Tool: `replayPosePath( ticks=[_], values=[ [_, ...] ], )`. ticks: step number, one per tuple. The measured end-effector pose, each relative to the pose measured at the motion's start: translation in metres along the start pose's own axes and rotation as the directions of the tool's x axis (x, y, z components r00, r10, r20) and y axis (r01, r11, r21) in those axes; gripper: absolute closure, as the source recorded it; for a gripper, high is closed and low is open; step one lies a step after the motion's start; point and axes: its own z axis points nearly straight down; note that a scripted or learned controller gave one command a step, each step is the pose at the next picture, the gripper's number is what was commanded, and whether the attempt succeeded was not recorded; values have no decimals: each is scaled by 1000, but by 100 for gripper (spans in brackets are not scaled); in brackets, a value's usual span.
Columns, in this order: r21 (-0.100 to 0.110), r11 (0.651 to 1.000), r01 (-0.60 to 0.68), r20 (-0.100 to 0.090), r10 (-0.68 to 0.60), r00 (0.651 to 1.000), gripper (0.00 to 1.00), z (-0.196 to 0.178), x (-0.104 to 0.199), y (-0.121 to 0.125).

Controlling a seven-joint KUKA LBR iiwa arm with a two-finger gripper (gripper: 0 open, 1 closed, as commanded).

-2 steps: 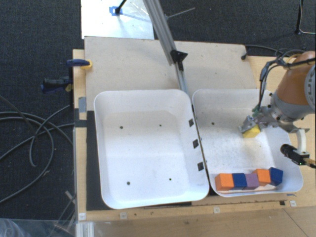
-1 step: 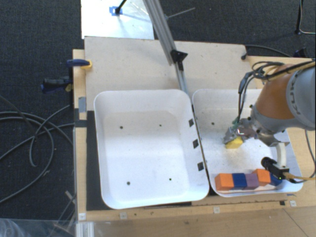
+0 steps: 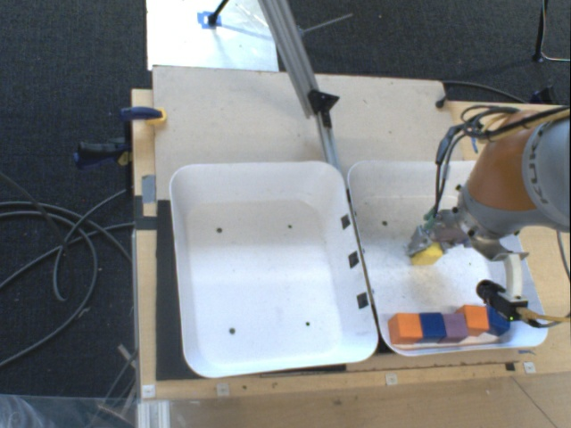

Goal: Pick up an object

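Hand (image 3: 423, 239): low in right bin (image 3: 393, 194), grip state cannot be told. Yellow object (image 3: 429, 255): directly at the hand's tip, touching. Row of orange, blue, purple, orange blocks (image 3: 443, 325): near the hand, toward the bin's front wall.

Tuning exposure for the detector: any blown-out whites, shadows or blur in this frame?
Camera view: left bin floor is near-white, little texture, rim still readable; the arm shades the right bin around the yellow object; gripper region soft; row of coloured blocks reads cleanly.
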Motion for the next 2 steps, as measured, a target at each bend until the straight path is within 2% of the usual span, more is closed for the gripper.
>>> replayPosePath(
  ticks=[1, 2],
  values=[
    [-1, 1000, 8, -4, -8, 1000, 100, -92, 98, -5],
    [5, 1000, 6, -3, -6, 1000, 100, -90, 159, -21]
  ],
)
